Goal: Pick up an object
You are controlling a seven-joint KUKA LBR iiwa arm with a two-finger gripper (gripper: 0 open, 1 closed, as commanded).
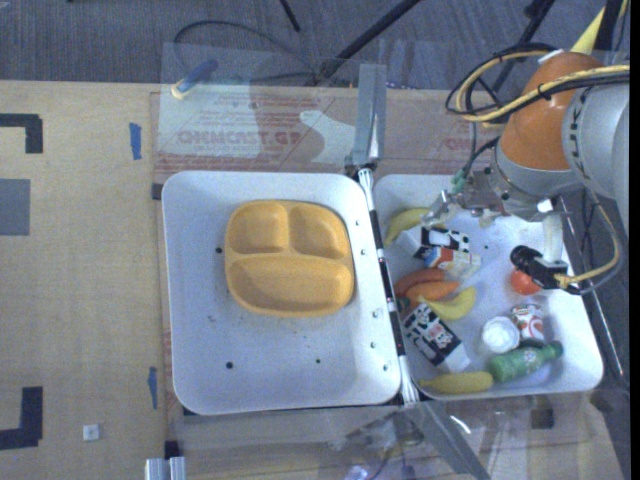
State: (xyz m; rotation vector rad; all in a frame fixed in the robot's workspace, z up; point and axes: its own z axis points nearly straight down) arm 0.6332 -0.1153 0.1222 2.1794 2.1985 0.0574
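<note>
While the gripper [452,206] hangs low over the far end of the right bin [585,353], we cannot tell how its jaws stand. We see a yellow banana [405,221] just left of it and a black-and-white carton [446,239] right below. Everything is crowded there, so we judge a descent could clip two items or nudge the carton aside. A yellow divided tray [289,257] sits in the left bin [195,368].
</note>
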